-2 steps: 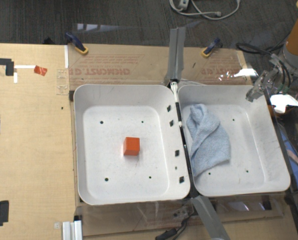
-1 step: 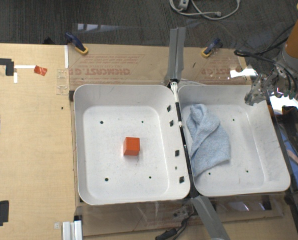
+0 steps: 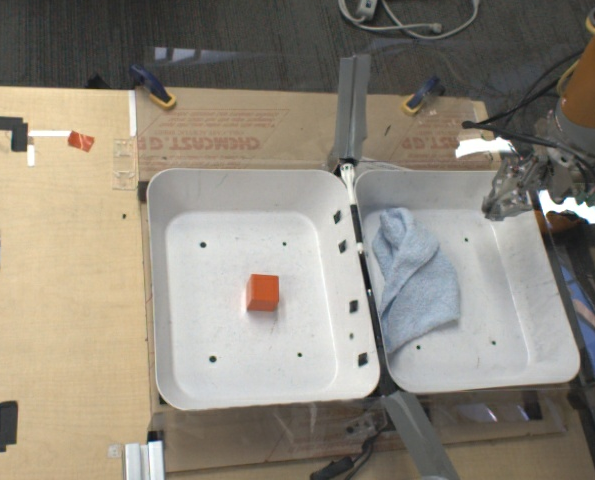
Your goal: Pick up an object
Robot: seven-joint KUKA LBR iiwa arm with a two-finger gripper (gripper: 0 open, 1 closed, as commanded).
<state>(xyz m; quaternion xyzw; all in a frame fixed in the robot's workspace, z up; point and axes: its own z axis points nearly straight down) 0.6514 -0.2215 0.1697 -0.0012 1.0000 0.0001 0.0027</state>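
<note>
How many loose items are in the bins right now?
2. An orange block sits near the middle of the left bin; a blue cloth lies crumpled in the right bin. Something could be hidden under the cloth.

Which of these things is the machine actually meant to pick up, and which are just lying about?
For the job:
orange block, left bin
blue-grey cloth, right bin
hand

Just lying about:
clamps
cables
cardboard sheet
</note>
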